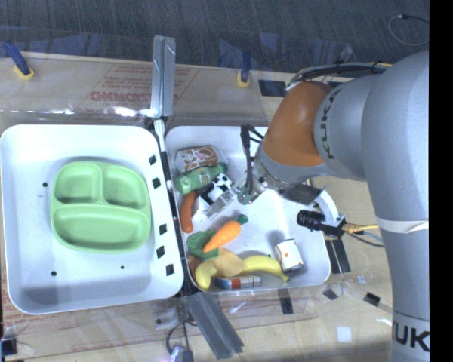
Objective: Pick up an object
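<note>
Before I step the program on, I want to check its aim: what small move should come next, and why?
Probably a short, straight descent. The end effector hangs in the right bin, close over the black-and-white toy beside the green bottle. The carrot and banana lie farther off.

You have two white bins: the left bin holds one green divided plate; the right bin holds one carrot, one banana, one sausage.
</note>
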Tool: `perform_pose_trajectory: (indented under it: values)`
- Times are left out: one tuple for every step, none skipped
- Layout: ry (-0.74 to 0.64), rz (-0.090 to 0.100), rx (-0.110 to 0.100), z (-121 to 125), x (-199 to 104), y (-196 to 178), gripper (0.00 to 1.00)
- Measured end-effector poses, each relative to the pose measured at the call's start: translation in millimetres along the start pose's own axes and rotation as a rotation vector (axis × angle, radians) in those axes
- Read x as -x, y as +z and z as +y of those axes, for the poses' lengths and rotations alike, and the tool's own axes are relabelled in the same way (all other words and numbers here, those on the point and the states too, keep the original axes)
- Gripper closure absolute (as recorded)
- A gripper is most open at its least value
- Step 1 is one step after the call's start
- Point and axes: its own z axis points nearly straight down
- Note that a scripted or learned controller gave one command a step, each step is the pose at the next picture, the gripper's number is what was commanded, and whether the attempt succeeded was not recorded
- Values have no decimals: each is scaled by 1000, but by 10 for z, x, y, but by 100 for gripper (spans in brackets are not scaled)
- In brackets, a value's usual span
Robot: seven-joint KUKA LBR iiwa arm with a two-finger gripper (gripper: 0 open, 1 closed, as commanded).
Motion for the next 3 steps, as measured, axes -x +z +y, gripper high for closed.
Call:
perform_pose_trajectory:
  values:
    - [-210, 3, 0, -655, -499, 122, 0]
    - [-216, 3, 1, -642, -498, 18, 100]
    - [-216, 3, 0, -643, -498, 19, 0]
